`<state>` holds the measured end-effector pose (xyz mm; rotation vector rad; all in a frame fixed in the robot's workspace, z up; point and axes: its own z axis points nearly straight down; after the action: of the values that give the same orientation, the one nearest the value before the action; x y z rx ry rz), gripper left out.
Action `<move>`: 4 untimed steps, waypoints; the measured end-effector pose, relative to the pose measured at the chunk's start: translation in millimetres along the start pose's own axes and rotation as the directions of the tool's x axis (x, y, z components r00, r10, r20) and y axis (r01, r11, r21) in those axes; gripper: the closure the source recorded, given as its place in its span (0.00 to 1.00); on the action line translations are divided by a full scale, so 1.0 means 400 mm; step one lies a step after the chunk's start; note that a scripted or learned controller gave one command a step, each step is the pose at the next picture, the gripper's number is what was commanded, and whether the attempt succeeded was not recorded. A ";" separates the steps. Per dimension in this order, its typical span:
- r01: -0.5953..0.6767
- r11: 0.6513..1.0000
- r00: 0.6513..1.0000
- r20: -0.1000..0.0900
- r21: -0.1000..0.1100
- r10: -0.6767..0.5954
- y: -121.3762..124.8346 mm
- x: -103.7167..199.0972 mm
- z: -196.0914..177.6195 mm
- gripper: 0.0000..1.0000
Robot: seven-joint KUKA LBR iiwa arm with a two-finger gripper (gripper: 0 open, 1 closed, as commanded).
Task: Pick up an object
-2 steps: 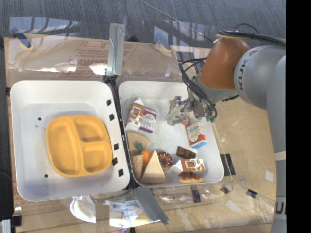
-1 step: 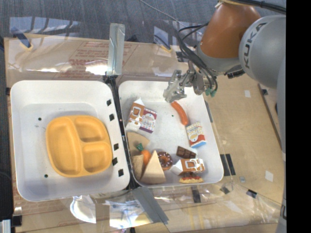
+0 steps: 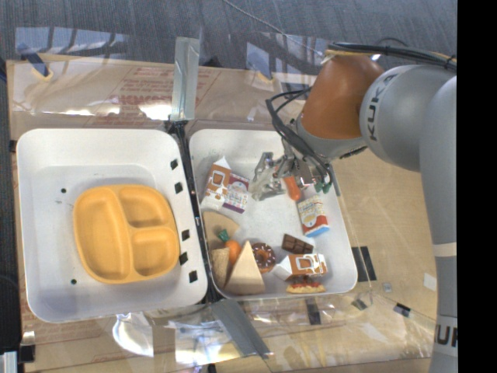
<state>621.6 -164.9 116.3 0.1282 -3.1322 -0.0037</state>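
My gripper (image 3: 269, 179) hangs over the upper middle of the right bin (image 3: 256, 140), metal fingers pointing left and down. Just left of it lies a white and brown carton (image 3: 226, 187). An orange piece (image 3: 292, 188) and a small white carton with red and blue print (image 3: 312, 214) lie directly right of the gripper, under the wrist. Toward the front of the bin sit a cheese wedge (image 3: 245, 270), a chocolate donut (image 3: 264, 256), a dark chocolate bar (image 3: 297, 245), another small carton (image 3: 304, 265) and a pastry with red topping (image 3: 303, 285). I see nothing between the fingers.
The left bin (image 3: 39, 162) holds a yellow divided plate (image 3: 124, 231). A carrot-like orange piece (image 3: 232, 249) and bread slices (image 3: 220, 259) lie by the right bin's left wall. The arm's orange band (image 3: 338, 95) looms over the right bin's far right corner.
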 end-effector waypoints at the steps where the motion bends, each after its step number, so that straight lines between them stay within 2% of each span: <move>1: -0.248 0.969 0.969 0.019 0.003 0.248 -0.095 -0.084 -0.392 1.00; 2: -0.701 0.713 0.713 0.001 0.000 0.701 -0.036 0.000 -0.079 1.00; 3: -0.837 0.547 0.547 0.012 -0.008 0.837 -0.007 -0.019 -0.326 1.00; 4: -0.837 0.547 0.547 0.008 -0.004 0.837 -0.006 -0.016 -0.318 0.00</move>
<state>629.1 -167.2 243.5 -1.3813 -2.8236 0.0008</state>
